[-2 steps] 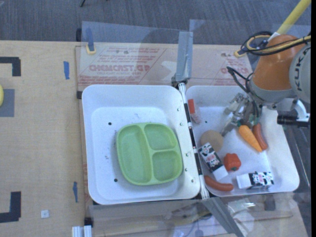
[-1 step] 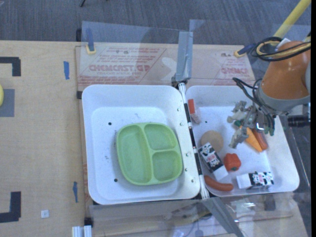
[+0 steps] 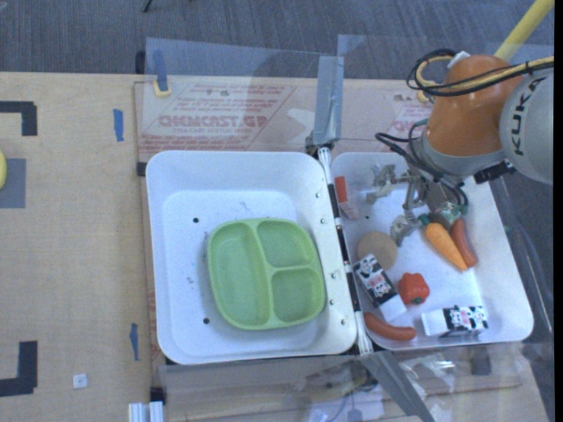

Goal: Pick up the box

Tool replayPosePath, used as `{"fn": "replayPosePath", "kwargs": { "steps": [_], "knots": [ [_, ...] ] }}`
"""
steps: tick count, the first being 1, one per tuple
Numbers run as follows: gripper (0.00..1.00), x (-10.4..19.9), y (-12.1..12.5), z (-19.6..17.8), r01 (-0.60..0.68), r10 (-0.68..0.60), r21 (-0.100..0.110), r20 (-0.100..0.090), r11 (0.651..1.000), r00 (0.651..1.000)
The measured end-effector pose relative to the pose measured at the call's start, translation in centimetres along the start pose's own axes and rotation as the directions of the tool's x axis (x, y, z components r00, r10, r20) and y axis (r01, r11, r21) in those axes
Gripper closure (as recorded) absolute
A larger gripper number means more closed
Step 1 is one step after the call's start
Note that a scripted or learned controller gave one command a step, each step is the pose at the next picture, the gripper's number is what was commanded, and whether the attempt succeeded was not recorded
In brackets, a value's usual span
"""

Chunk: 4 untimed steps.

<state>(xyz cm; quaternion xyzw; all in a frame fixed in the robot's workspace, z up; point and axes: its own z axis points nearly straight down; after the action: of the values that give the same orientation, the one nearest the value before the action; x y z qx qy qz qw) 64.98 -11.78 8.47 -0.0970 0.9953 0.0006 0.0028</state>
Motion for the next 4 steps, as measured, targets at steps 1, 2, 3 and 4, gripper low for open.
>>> {"fn": "replayPosePath", "kwargs": {
  "steps": [1, 2, 3, 4],
  "knots": [
    [0.0, -1.3, -0.2, 0.1, 0.007, -0.007, -0.005, -0.029, 1.0, 1.0],
    [0.0, -1.5, -1.7, -7.0, 0.179, -0.179, 0.001, 0.002, 0.984, 0.984],
    [0.0, -1.3, -3.3, -1.8, 0.412, -0.412, -0.003, -0.002, 0.911, 0.911],
    [0.0, 4.9, -7.9, -15.3, 0.229, -0.229, 0.009, 0.007, 0.973, 0.973]
  ]
}}
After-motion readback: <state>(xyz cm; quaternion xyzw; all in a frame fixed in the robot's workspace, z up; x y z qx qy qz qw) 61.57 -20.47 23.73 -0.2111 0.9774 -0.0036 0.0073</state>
